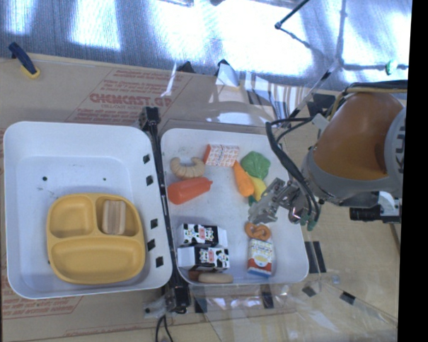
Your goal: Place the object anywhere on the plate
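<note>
A yellow divided plate (90,257) lies in the left bin (30,159). A tan block (113,216) rests in the plate's small upper right compartment. My gripper (269,203) hangs over the right side of the right bin (295,255). It sits just above a brown pretzel (258,231) and beside a yellow piece (258,189) and an orange carrot (243,179). I see nothing clearly held in it.
The right bin also holds a green leaf (255,163), a pink wafer box (221,155), a tan croissant (187,167), a red pepper (188,190), two cow-print cartons (203,246), a juice carton (260,256) and a sausage (214,277). A black divider (155,192) runs between the bins.
</note>
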